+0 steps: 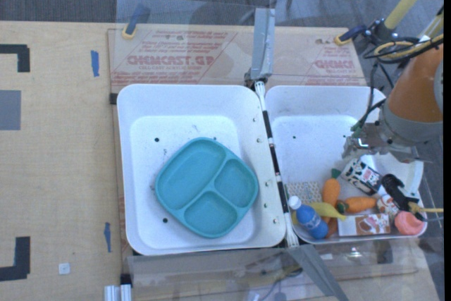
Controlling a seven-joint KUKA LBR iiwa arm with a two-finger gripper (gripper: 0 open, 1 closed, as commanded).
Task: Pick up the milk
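Note:
The milk is a small white carton with black cow patches. It lies tilted in the right bin, near that bin's front right part. My gripper hangs just behind and above the carton, at the end of the grey arm with the orange band reaching in from the right. Nothing is seen lifted off the bin floor.
Around the milk lie an orange carrot, a second carrot, a banana, a blue bottle, a brown box and a pink item. A teal divided plate sits in the left bin.

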